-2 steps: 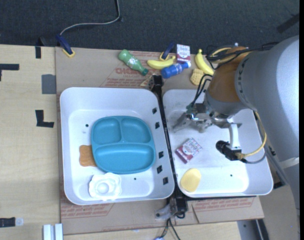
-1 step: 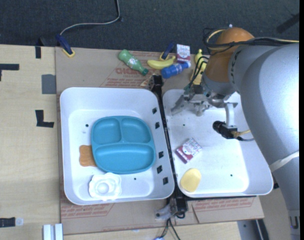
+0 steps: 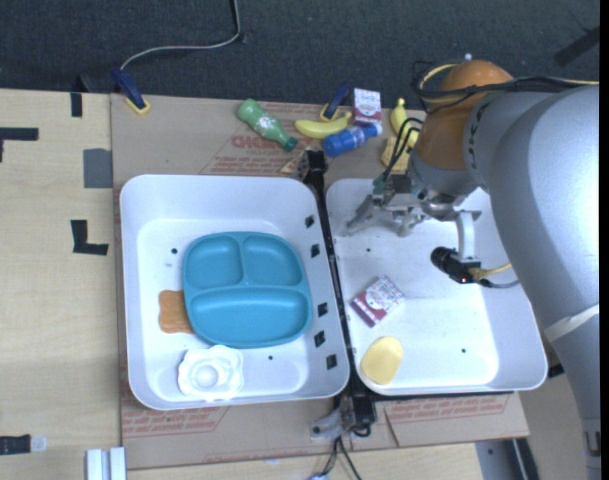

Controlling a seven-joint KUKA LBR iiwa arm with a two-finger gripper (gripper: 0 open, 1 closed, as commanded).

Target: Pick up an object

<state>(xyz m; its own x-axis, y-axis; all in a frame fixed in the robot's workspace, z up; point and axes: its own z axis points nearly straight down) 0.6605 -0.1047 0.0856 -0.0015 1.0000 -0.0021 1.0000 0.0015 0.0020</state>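
My gripper hangs low over the far end of the right bin, its two grey fingers spread apart and open with nothing between them. Nearer in the same bin lie a small pink and white packet and a yellow rounded piece, both well clear of the gripper. The left bin holds a blue divided plate, an orange slab tucked at the plate's left edge, and a white fried-egg toy.
Behind the bins on the cardboard lie a green bottle, a banana, a blue bottle, a small box and a yellow item. The big grey arm covers the right side.
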